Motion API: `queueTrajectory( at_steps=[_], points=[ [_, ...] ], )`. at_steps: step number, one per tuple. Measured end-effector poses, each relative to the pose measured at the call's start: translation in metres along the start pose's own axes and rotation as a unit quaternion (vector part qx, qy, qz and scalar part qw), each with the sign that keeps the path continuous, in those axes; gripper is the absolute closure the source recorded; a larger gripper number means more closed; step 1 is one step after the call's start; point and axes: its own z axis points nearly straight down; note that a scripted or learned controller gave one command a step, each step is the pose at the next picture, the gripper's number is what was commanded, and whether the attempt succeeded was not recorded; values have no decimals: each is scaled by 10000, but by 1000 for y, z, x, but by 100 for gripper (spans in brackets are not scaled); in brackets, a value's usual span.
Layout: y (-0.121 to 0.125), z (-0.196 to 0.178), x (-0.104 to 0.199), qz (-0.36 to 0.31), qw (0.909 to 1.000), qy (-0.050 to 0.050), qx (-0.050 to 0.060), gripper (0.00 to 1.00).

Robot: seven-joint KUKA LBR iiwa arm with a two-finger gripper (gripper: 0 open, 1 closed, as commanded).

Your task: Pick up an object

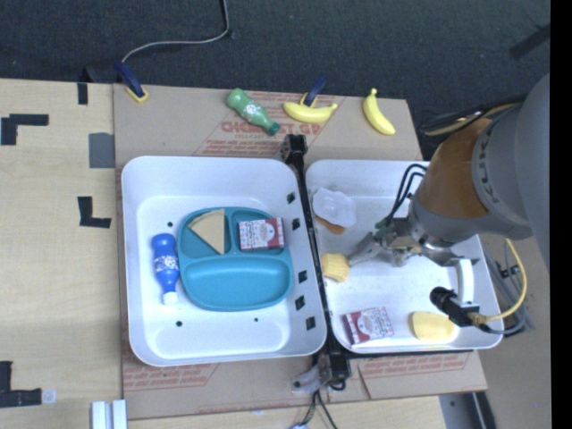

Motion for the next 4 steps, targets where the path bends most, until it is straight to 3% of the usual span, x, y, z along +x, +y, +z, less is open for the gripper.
queueTrajectory(
  at_steps=[1, 2, 3, 4],
  points=[
    [88, -89, 46, -13, 10000, 19, 15, 0],
    [87, -88, 56, -7, 10000, 12, 31, 0],
    [90, 9, 23, -5, 10000, 10, -1, 0],
    [123, 11, 25, -14, 10000, 13, 9, 0]
  ],
)
